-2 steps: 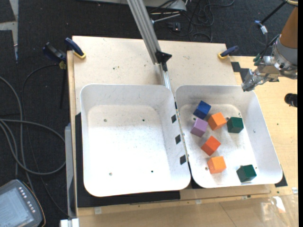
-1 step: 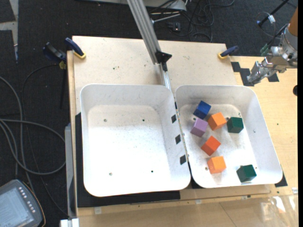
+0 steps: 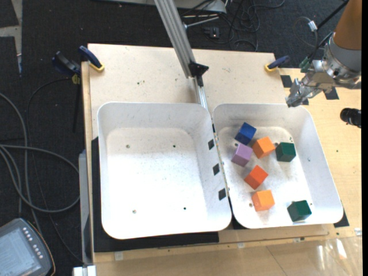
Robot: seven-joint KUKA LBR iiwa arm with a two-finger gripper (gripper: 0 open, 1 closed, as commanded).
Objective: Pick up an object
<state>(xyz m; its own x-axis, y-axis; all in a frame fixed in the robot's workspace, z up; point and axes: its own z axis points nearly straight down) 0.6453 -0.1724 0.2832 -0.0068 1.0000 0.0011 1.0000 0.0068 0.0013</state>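
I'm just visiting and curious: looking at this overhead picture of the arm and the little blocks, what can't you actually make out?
- Gripper, camera view: small and blurred at the right bin's far corner, so how its tips are set is unreadable.
- Arm: cut off by the top-right edge of the picture.
- Blocks' undersides, e.g. purple block: hidden from above.
- Grey device: cropped by the bottom-left corner.

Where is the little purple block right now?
The purple block lies in the right-hand bin, near its left wall, just below the blue block and left of an orange block.
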